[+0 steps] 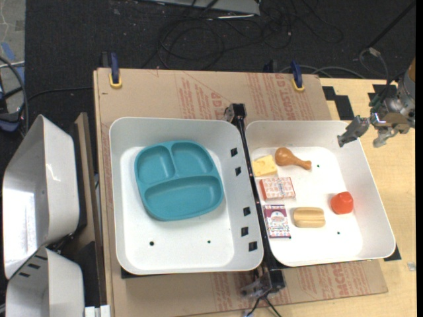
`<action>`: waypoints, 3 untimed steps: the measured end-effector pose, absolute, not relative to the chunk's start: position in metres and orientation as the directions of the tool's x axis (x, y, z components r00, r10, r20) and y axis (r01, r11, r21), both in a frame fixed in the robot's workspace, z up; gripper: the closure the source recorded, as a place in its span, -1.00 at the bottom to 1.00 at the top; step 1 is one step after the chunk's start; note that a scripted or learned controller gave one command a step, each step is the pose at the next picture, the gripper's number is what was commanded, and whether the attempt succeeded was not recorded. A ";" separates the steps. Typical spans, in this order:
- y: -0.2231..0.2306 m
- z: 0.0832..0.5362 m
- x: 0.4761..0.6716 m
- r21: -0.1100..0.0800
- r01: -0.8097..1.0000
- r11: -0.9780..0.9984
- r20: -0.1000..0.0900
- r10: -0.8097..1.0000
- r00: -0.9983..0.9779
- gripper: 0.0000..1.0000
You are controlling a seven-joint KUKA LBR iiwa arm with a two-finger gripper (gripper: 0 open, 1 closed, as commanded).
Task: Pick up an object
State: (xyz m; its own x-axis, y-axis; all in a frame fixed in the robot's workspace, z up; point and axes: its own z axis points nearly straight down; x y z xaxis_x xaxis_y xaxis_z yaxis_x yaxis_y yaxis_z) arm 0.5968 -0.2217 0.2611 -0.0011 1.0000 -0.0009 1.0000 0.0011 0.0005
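Note:
The right bin holds several small items: a brown drumstick, a yellow wedge, a pink patterned box, a dark-red carton, a tan bun and a red-orange piece. My gripper hovers over the bin's far right corner, up and right of the drumstick. It is open, with nothing between its fingers.
The left bin holds a teal divided plate. A black hinge strip runs between the two bins. Cardboard lies under both bins, clamped at the back. Grey tubs stand at the far left.

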 end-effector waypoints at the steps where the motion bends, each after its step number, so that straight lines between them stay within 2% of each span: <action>1: -0.219 0.197 0.594 -0.005 1.000 0.000 0.001 1.000 0.001 -1.00; 3: -0.213 0.097 0.586 -0.005 1.000 0.000 0.001 1.000 0.000 -1.00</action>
